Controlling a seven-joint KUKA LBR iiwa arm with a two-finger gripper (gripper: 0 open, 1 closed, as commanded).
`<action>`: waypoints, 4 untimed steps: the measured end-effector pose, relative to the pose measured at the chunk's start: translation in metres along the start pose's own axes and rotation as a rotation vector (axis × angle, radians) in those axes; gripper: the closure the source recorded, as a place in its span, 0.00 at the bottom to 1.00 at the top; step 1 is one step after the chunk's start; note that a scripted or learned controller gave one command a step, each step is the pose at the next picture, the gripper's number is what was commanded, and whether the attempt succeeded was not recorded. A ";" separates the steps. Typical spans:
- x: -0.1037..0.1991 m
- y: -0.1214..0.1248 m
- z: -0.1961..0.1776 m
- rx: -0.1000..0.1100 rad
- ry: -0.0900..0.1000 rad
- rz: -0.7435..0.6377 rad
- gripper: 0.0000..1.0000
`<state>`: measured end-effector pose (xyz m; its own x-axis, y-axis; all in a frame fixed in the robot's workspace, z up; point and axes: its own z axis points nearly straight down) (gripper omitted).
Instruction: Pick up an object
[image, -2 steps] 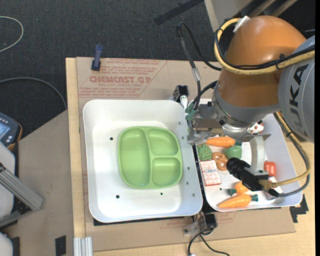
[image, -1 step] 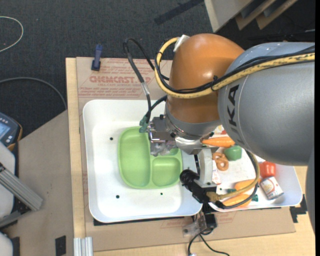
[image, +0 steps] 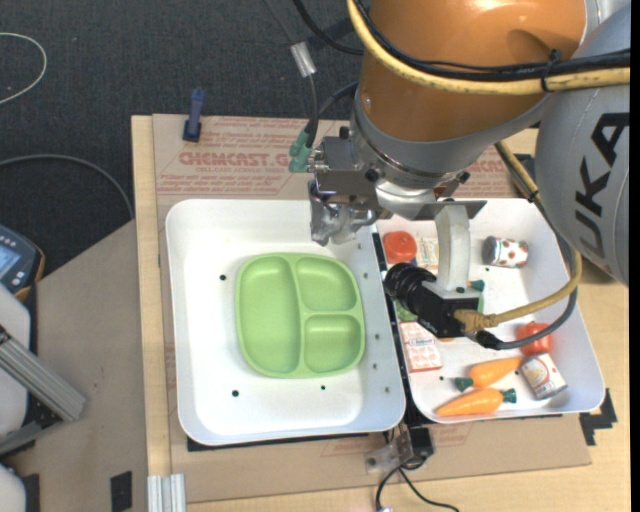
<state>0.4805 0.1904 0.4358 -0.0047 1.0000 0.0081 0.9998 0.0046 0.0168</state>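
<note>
Looking down on the bench (image: 150, 300), I see two white bins side by side on a brown board (image: 240, 160). The left bin (image: 195, 300) holds a green divided plate (image: 298, 314), lying flat near the middle, three compartments up. The right bin (image: 575, 345) holds the small things: two toy carrots (image: 480, 388) near its front edge, one just behind the other; a small can (image: 543, 375) just right of them; a red piece (image: 534, 335) behind the can; a white and red can (image: 506, 252) toward the back; a red round thing (image: 399, 244) near the back left corner; and a printed card (image: 422, 348) lying flat by the wall between the bins. The arm (image: 470, 70) fills the upper right, its orange band over the back of both bins. The tool (image: 335, 215) hangs low over the back edge of the left bin, close to the dividing wall, just behind the plate. I cannot tell its state from here, and I see nothing in it. A black fitting with a hose (image: 440, 305) hangs over the right bin. A blue clip (image: 193, 115) sits at the board's far left corner.
</note>
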 end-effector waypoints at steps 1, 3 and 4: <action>0.035 -0.003 0.060 0.025 -0.010 0.001 1.00; 0.031 -0.009 0.250 0.034 -0.016 0.007 0.00; 0.033 -0.005 0.230 0.018 -0.007 0.006 1.00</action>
